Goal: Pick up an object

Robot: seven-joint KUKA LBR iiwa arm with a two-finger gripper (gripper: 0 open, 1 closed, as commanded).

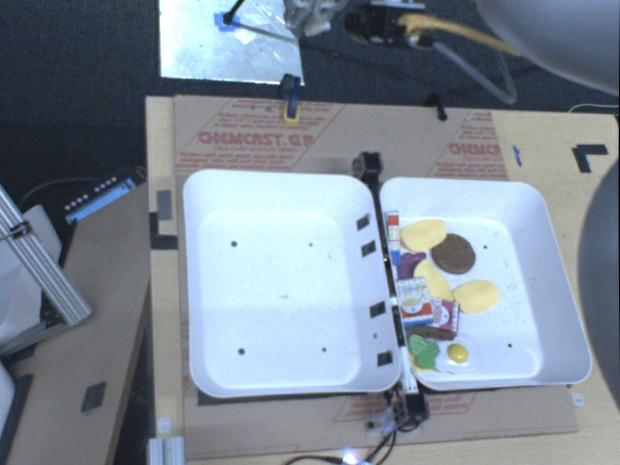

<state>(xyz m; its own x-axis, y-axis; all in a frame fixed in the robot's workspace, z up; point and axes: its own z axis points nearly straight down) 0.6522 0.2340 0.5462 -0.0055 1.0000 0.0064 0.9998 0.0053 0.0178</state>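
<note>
Metal of the gripper [315, 8] shows at the top edge of the camera view, well beyond the far rim of both bins and above a shiny sheet [228, 27] lying on the dark floor; how it is set cannot be told from this angle, and nothing is seen in its hold. The grey arm [552, 17] bulks in at the top right, with a yellowish cable [455, 32] running from it toward the gripper. All the objects lie well below and to the right of the gripper, in the right bin [542, 260], crowded against that bin's left wall. Nearest the gripper is a pale yellow piece [423, 233], with a round brown cookie [452, 254] just beside it. Farther away come another yellow piece [476, 295], a red and white packet [426, 308], a green item [423, 349] and a fried egg toy [456, 355], the last two nearest the front rim. The left bin [271, 279] sits below the gripper, its white floor bare, touching the right bin along a black clipped seam [383, 260].
</note>
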